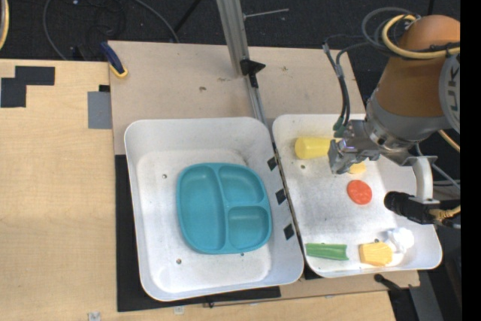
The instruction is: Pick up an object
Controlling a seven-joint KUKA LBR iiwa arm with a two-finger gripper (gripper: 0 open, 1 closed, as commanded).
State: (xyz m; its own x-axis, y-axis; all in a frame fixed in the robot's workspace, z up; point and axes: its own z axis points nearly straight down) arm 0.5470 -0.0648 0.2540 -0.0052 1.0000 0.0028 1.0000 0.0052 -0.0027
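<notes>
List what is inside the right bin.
The right bin holds a yellow block, a red disc, a green piece and a yellow piece. The end effector covers part of an orange item beneath.

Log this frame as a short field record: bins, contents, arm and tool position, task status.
left bin: holds a teal divided tray
right bin: holds a yellow cylinder, red round piece, green block, yellow block, white piece
arm: reaches in from the right, over the right bin
tool: low over the right bin, beside the yellow cylinder
small yellow item: just under the tool, too hidden to identify
task status: no grasp can be confirmed
</notes>
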